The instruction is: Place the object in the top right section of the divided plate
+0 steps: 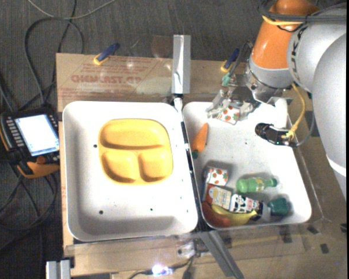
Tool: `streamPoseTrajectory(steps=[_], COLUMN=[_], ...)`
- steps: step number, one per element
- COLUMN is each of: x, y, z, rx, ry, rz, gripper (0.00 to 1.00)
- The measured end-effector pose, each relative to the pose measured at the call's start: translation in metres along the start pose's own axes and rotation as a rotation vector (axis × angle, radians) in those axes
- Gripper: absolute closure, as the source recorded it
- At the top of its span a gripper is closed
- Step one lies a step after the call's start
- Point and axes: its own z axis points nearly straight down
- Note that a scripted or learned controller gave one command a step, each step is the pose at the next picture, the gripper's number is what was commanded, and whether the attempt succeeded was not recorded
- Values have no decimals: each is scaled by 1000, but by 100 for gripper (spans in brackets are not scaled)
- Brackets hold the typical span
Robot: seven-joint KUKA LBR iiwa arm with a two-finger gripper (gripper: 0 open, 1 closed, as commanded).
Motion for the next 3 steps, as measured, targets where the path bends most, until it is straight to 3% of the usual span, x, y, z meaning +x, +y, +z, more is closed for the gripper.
streamPoseTrajectory(steps=[1,2,3], x=[74,142,95], y=[-44,5,1], z=[-2,-35,-27], rx=[1,0,0], ry=[3,1,0], rz=[-8,38,-240], gripper=[100,100,100])
